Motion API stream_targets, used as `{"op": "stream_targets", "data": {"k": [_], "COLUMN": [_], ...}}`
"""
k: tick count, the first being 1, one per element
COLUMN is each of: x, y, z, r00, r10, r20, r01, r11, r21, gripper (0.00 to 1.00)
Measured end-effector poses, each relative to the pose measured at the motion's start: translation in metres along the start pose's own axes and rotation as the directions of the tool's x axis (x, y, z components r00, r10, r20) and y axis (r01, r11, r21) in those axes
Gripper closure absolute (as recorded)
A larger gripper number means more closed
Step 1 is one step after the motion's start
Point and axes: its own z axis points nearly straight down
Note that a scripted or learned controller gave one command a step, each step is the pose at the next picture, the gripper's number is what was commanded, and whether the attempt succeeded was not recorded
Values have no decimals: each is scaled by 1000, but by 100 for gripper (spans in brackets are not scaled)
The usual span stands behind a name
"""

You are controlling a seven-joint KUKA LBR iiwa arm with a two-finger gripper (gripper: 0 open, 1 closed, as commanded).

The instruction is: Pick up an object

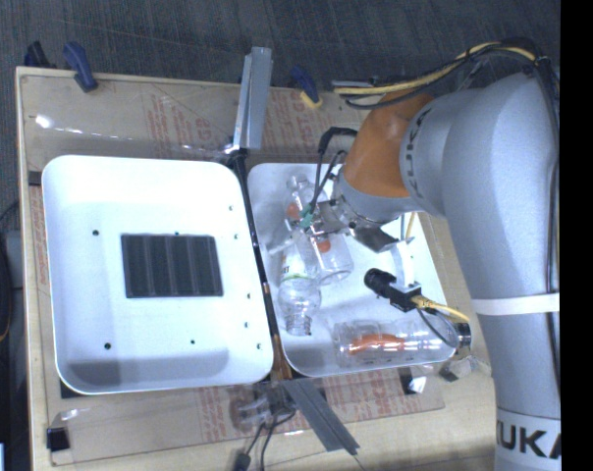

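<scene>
Arm over the right bin [424,263], reaching for clutter.
Gripper [311,219] state: cannot tell. Best to centre on one clear bottle [298,297] and descend straight, avoiding neighbours.

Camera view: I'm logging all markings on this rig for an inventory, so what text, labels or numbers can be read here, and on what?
"KUK": white letters at the arm's base, cut off by the picture's lower edge.
Red printing on the bench board around the bins: too faint and small to read.
Label on the clear bottle in the right bin: too blurred to read.
</scene>
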Motion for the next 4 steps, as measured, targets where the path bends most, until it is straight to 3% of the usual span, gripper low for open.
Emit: {"op": "stream_targets", "data": {"k": [1, 2, 3, 4], "x": [-38, 3, -9, -9], "y": [51, 3, 57, 57], "z": [2, 0, 2, -8], "r00": [992, 982, 979, 978], "r10": [-122, -189, -203, -208], "r20": [-13, 0, -15, -16], "r01": [122, 189, 204, 208], "r11": [992, 982, 979, 978], "r21": [34, 1, 31, 34], "gripper": [0, 0, 0, 100]}}
